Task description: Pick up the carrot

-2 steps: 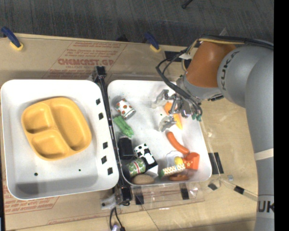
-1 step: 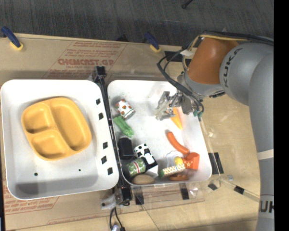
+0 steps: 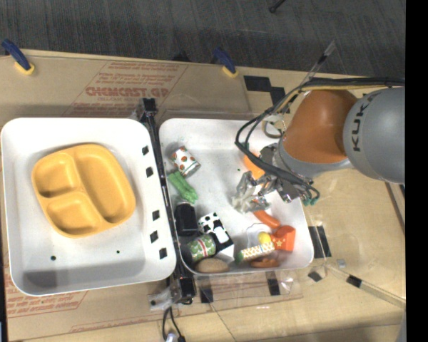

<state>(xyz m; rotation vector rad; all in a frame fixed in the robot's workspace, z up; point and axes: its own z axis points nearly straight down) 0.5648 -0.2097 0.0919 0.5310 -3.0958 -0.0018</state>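
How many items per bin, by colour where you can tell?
Left bin:
Yellow divided tray: 1

Right bin, some overlapping, so approximate:
Orange, carrot and a piece by the arm: 2
Green: 1
Cans: 2
Black-and-white: 1
Red box: 1

Total: about 8

Gripper sits above the carrot.

The grey arm (image 3: 374,130) reaches in from the right, its end effector (image 3: 251,192) pointing down-left.

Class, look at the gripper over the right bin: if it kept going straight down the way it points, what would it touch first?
Most likely the carrot, the orange piece lying just under and beside the gripper. Depth is hard to judge from this slanted view, so it could instead land on the bare floor of the right bin next to it.
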